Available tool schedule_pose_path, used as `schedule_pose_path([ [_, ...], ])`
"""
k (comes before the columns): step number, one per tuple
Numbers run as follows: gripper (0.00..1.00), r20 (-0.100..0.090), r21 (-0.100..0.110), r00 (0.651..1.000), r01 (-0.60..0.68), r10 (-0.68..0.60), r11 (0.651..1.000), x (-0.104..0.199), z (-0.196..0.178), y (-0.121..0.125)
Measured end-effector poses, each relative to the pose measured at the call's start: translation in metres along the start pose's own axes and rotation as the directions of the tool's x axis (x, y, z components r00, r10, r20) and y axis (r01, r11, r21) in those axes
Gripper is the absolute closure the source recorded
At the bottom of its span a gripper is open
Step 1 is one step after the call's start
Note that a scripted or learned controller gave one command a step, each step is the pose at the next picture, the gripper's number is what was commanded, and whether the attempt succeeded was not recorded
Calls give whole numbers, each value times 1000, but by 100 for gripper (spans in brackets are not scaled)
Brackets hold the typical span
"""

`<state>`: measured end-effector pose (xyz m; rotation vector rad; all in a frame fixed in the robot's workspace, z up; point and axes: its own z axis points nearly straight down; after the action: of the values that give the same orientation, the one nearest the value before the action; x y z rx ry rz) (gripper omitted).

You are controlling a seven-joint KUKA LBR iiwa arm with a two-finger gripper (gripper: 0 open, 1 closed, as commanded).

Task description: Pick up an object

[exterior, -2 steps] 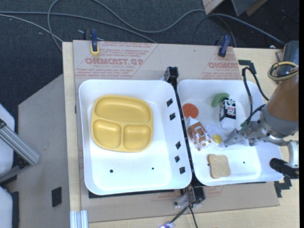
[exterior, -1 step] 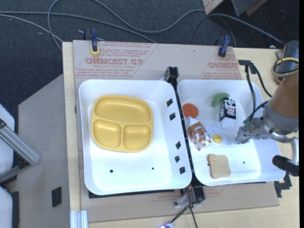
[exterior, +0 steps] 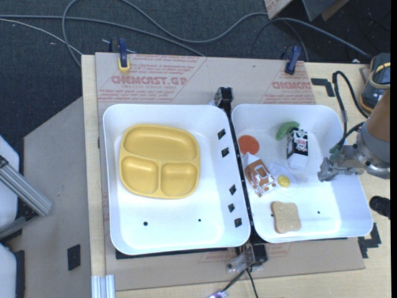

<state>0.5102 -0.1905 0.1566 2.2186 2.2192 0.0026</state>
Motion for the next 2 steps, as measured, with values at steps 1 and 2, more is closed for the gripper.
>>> schedule_pose_path([
  [1,100,1,-2,1000,1,-1,1000,-2,-44,5],
  [2,100,1,-4,1000,2,-2,1000,-2,-98,7],
])
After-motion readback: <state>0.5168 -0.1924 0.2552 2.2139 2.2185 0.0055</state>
